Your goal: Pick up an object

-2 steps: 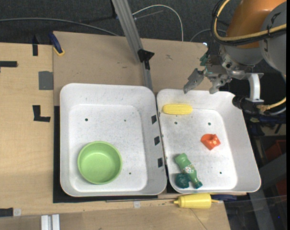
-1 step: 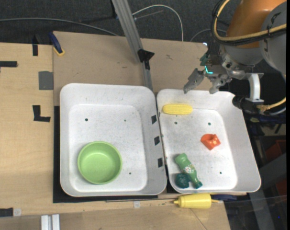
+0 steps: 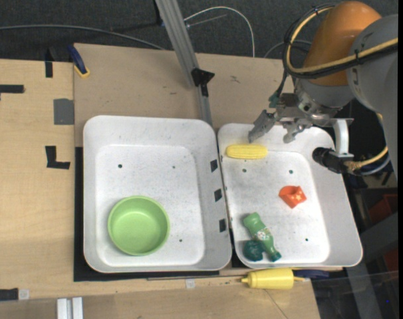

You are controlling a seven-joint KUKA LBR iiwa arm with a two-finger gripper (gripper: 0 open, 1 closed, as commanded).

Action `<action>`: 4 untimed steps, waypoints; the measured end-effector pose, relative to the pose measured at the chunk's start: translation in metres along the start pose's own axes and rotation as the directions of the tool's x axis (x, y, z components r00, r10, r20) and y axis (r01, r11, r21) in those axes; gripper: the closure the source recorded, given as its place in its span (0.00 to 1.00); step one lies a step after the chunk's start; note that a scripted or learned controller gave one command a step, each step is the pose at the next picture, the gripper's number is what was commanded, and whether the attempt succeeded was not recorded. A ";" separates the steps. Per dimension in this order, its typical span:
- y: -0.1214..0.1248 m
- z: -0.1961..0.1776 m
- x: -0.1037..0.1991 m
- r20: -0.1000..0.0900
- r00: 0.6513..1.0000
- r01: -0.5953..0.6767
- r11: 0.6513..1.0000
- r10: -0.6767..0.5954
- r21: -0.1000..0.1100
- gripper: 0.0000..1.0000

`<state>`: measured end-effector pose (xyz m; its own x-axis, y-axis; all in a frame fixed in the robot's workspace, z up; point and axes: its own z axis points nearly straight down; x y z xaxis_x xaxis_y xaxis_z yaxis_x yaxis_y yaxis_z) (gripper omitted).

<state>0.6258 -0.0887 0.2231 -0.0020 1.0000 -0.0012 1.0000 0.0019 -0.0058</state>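
Claw [image 3: 276,130] hovering wide open over right bin's [image 3: 334,241] far edge, holding nothing, corn [image 3: 246,152] lying just below it, green bowl [image 3: 138,225] sitting in left bin [image 3: 98,145]

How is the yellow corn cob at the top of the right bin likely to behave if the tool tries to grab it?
The corn cob is long and rounded, so it may roll if nudged from the side. It lies against the right bin's raised top edge, which could crowd one finger. It looks like a stiff toy, probably light. The tool is open just above it.
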 end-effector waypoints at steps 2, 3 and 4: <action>-0.007 0.122 -0.002 -0.001 1.000 0.000 1.000 0.000 0.002 0.00; -0.006 0.108 -0.001 -0.001 1.000 0.002 1.000 -0.002 -0.003 1.00; -0.004 0.066 -0.002 -0.001 1.000 -0.001 1.000 0.001 -0.008 1.00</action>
<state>0.6213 -0.0906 0.1570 -0.0011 1.0000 -0.0002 1.0000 0.0011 0.0023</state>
